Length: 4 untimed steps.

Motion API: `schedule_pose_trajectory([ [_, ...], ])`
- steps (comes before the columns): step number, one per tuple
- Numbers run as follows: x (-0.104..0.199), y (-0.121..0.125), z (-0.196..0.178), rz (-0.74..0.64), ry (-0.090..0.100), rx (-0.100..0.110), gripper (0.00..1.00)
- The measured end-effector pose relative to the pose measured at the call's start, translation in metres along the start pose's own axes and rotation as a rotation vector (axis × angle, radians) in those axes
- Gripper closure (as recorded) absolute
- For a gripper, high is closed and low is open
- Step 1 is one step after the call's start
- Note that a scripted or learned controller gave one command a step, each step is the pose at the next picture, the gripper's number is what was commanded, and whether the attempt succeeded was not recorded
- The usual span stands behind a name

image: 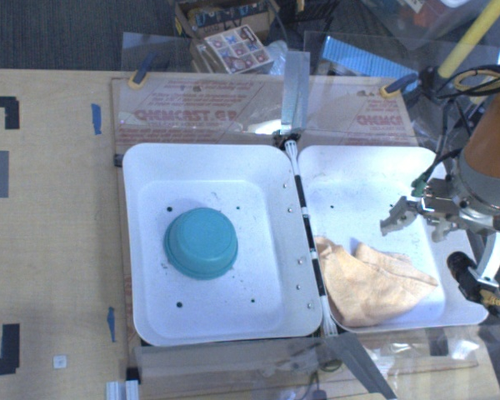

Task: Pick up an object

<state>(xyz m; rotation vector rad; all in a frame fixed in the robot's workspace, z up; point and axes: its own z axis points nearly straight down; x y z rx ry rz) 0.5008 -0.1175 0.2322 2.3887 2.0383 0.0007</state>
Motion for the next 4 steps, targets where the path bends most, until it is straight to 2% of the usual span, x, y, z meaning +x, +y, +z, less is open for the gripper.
schedule_pose_trajectory([
  [1,0.018,0.001,0.143,0.212,0.002,-0.01,0.0],
  [2,-0.015,0.034,0.128,0.045,0.0,-0.001,0.0],
  [3,-0.017,0.034,0.118,0.05,-0.001,-0.003,1.0],
  [4,-0.017,0.034,0.118,0.049,-0.001,-0.003,0.0],
])
